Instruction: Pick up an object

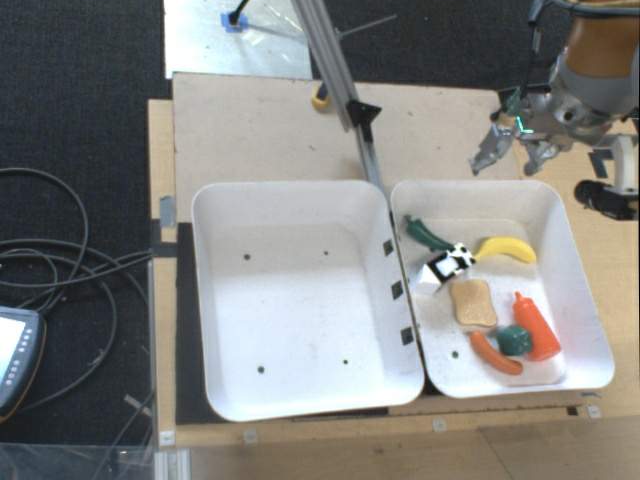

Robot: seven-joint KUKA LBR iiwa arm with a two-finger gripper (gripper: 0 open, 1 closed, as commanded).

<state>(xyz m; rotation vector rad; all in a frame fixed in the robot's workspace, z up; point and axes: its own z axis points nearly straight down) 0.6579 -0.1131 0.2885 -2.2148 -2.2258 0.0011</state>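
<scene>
Bananas like the small curved yellow toy banana [506, 250] make your easiest pick: it lies alone toward the back of the right-hand white plastic bin [585, 288], well apart from its neighbours. You should expect it to be light, stiff and a little slick, so close across the thick middle of the curve, not the tapered tips.

Your two-finger gripper [507, 155] hangs above the bench just behind that bin's back rim, fingers spread, with nothing between them.

Nearer the front, the tan slice of toy bread [473, 303], orange sausage [495, 353], small dark teal piece [514, 341] and orange-red bottle [537, 327] crowd together. A dark green pepper-like piece [426, 234] and a black-and-white block [449, 264] sit beside the divider.
</scene>
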